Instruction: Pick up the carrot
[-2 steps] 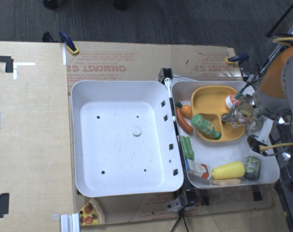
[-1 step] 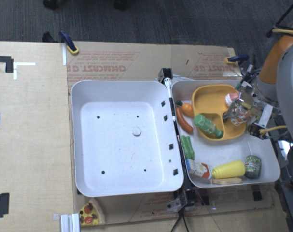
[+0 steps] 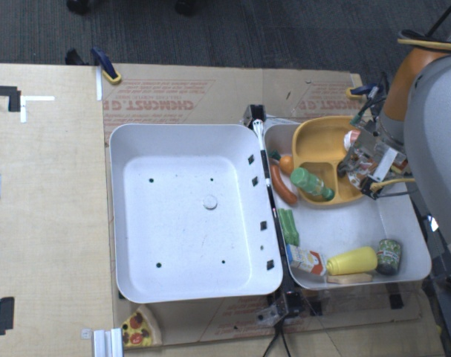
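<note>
Lowest in the frame, in the right bin point(image 3: 359, 225): a yellow squeeze bottle point(image 3: 353, 260) lying on its side, with a dark speckled item point(image 3: 389, 254) just to its right and a small carton point(image 3: 307, 259) to its left. Slightly higher, against the bin's left wall, a green piece point(image 3: 288, 226).

Further up, along the same wall, a reddish sausage-shaped toy point(image 3: 284, 185). Right at its upper end, what looks like the carrot point(image 3: 285, 161): a short orange piece tucked between the bin wall and the left rim of the yellow bowl point(image 3: 314, 132). Hard to tell if touching either. Inside the bowl, a green bottle point(image 3: 312, 183).

At the bowl's right rim, middle right of the frame, hangs the gripper point(image 3: 357, 171), tangled in wires and blurred. Cannot tell whether spread or pressed together; nothing visibly held. Well apart from the carrot, with the whole bowl between.

Judged as the approach step, with no grasp made yet. Next move calls for crossing leftward over the bowl, then descending into the narrow gap, clear of the rim, the sausage and the wall.

Left bin point(image 3: 180, 131) lies beyond the dividing edge.
</note>
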Controlling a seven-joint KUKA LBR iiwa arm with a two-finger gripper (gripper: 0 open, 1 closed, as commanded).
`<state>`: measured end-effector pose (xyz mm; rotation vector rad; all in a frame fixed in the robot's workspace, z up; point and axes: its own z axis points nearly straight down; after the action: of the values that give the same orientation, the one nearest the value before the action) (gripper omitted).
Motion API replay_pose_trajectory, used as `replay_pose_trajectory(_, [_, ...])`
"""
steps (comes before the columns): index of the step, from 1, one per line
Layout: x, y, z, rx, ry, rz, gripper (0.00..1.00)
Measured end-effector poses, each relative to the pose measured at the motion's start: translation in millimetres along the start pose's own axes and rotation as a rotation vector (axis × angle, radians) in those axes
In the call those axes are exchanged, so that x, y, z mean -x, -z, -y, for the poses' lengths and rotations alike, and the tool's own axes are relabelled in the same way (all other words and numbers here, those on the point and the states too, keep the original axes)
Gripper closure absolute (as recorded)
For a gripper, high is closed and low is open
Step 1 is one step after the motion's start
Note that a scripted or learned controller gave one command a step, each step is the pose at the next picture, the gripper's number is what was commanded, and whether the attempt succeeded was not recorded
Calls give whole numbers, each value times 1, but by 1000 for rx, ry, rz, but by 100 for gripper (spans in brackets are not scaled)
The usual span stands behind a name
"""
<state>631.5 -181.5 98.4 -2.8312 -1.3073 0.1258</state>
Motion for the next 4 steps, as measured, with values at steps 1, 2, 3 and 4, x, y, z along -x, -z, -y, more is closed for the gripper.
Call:
replay_pose_trajectory(1, [-9,-3,42,54,-84,-57,0])
replay_pose_trajectory(2, [-9,30,-14,44,-230,-66,0])
replay_pose_trajectory(3, [-52,-3,61,53,-208,-70,0])
replay_pose_trajectory(4, [-33,-6,83,49,-342,-73,0])
